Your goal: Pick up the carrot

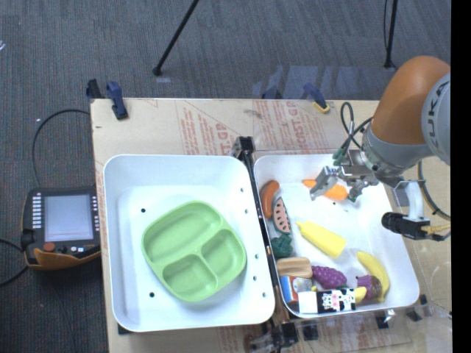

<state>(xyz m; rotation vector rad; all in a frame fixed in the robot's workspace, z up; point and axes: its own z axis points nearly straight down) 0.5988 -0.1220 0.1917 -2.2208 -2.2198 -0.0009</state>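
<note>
1. You have the gripper over the back of the right bin, with the arm reaching in from the right.
2. Its fingers are spread wide, one on each side of the carrot; nothing is pinched between them.
3. The carrot is an orange piece lying on the bin floor right under the gripper, near the back wall and partly hidden by the fingers. You cannot tell whether the fingers touch it.
4. Just left of it, by the bin's left wall, you see a sausage with a watermelon slice beside it and a dark green piece nearer you.
5. A yellow corn cob lies mid-bin, well in front of the carrot.
6. Along the front you find a bread piece, purple grapes, a banana and a black-and-white carton, crowded together.
7. The left bin holds a green tray with three compartments, set at a slant.
8. A pendant sits on the floor to the left of the bench.
</note>
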